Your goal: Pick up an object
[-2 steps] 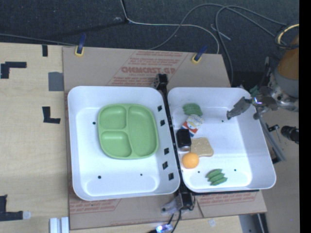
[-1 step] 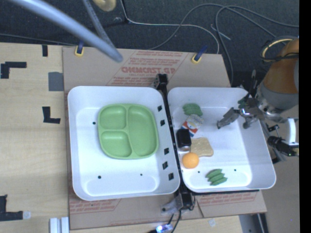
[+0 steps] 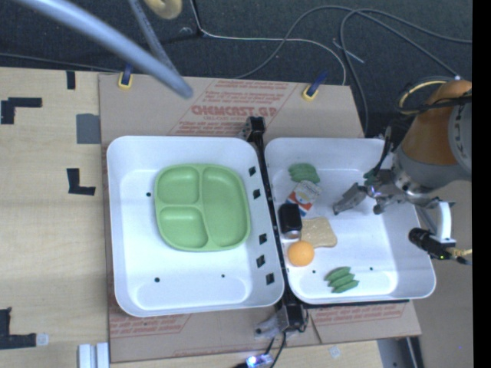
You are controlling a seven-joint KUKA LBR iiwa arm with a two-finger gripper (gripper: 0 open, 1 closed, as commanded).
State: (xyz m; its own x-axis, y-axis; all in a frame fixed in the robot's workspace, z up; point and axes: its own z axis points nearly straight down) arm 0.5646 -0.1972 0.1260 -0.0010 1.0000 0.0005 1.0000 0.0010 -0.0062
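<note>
Grey two-finger gripper (image 3: 347,201), seemingly spread and empty, hangs in the right white bin (image 3: 399,282); small white carton (image 3: 305,197) lies just leftward.

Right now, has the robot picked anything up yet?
Not yet. Nothing looks lifted: the orange ball, bread slice and green pea pod all lie in the right bin. The end effector hangs over that bin beside them. Grabbing and lifting remain.

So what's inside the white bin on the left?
The left shallow white bin holds one light green plastic plate with three compartments, lying flat. A few small dark dots mark the bin floor. Whatever lies under the plate is covered.
</note>
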